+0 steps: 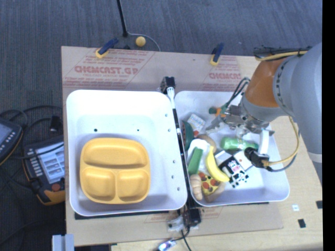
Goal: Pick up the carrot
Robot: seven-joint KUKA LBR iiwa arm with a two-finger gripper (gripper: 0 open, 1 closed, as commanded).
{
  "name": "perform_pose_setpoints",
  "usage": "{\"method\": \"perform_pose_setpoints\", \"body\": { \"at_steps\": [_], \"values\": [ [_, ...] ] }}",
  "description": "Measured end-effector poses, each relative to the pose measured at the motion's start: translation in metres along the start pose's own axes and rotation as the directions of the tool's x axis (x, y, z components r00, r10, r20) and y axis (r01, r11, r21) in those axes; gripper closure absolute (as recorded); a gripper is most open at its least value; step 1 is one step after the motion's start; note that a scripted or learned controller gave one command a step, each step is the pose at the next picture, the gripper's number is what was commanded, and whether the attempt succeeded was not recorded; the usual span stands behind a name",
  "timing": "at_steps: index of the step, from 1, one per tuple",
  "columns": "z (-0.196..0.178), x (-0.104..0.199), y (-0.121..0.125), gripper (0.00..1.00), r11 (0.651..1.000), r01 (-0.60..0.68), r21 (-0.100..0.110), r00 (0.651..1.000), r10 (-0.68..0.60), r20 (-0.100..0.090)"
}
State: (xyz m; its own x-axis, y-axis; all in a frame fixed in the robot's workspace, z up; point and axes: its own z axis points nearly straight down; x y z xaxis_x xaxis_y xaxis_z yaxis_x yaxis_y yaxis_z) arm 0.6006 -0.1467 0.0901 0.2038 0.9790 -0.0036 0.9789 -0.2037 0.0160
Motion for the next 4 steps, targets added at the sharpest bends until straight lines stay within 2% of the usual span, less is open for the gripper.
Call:
{"method": "perform_pose_setpoints", "body": {
  "at_steps": [1,2,3,4],
  "values": [
    [-0.075,-0.029,0.079,0.0,0.993,0.12,0.008,0.993,-0.12,0.0],
    [-0.004,-0.03,0.053,0.0,0.996,0.085,0.014,0.996,-0.085,-0.001],
    [0.002,-0.04,0.076,0.0,0.992,-0.087,0.088,0.996,0.089,-0.02],
    [-0.005,-0.039,0.076,1.0,0.992,-0.091,0.092,0.996,0.093,-0.016]
  ]
}}
